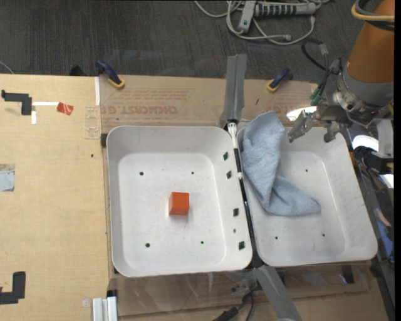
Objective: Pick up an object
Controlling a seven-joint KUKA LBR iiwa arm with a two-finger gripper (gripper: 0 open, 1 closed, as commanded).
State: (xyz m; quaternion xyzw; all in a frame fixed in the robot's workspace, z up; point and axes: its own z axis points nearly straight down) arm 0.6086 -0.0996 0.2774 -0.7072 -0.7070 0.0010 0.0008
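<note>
The claw (313, 127) hangs over the far edge of the right bin (332, 241), its two dark fingers (298, 127) spread wide apart with nothing between them. Above it the arm's grey wrist rises into the orange band (371, 53) at the top right corner of the view. The left finger sits just beside the upper right corner of a blue-grey cloth (269, 166), though whether it touches the fabric cannot be told. The cloth lies crumpled in the left half of the right bin, its upper part draped against the bin's left wall near the seam between the bins, its lower end folded out toward the middle of the bin floor. To the left, the left bin (125, 188) holds a small orange-red block (179, 204), resting on the floor a little below the middle and well apart from the claw and the cloth. Both bins sit on a brown cardboard sheet (169, 100) laid over the bench, held at its far edge by two clamps (110, 73) with yellow tips. A light wooden board (44, 207) covers the bench to the left of the bins, bearing a small red tag (64, 108) and some black marks. Beyond the bench, white cables (263, 19) lie coiled on the dark floor.
</note>
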